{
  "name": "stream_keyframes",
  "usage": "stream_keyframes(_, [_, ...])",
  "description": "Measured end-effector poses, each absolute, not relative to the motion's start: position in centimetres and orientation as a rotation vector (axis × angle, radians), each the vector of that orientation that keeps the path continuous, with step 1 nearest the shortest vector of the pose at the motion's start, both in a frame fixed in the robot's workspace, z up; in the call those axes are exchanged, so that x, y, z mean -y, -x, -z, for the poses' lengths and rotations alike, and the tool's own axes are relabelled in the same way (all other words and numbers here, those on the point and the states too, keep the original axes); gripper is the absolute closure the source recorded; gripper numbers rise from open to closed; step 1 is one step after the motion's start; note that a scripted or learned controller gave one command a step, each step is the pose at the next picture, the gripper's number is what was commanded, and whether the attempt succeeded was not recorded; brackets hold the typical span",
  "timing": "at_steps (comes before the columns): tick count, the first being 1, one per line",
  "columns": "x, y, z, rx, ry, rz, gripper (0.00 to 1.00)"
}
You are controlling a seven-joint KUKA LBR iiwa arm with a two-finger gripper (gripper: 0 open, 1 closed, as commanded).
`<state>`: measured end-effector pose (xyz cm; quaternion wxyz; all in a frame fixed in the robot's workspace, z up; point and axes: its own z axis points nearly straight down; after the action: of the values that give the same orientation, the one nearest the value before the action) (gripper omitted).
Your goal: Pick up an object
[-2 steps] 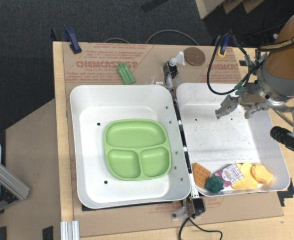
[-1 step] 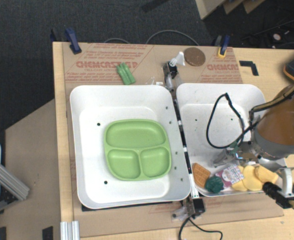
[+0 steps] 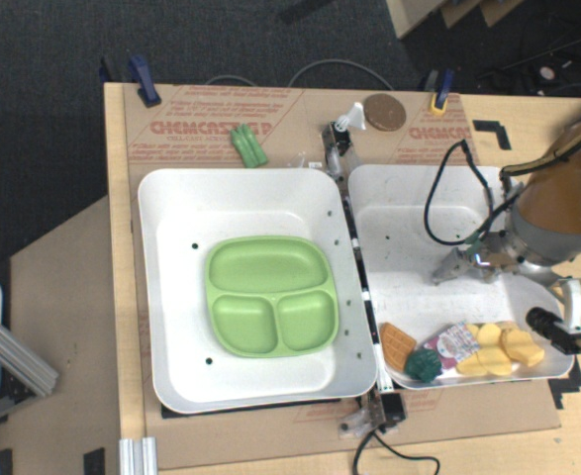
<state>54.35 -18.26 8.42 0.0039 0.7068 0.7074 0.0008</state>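
Note:
In the right bin, several small objects lie along the near wall: an orange waffle-like piece, a dark green lump, a pink-and-white packet and yellow pieces. My gripper hangs low over the middle of this bin, pointing left. It is above and behind the pile and apart from it, with nothing visibly in its grasp. The grey arm with its orange band comes in from the right.
The left bin holds a green divided plate. A black cable loops over the right bin's far half. On the cardboard behind the bins lie a green clip and a brown disc. Blue clamps grip the far edge.

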Motion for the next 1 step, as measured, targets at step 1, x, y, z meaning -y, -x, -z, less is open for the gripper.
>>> stream_keyframes(1, [21.90, -63.75, -8.61, -2.219, -2.212, -0.007, 0.00])
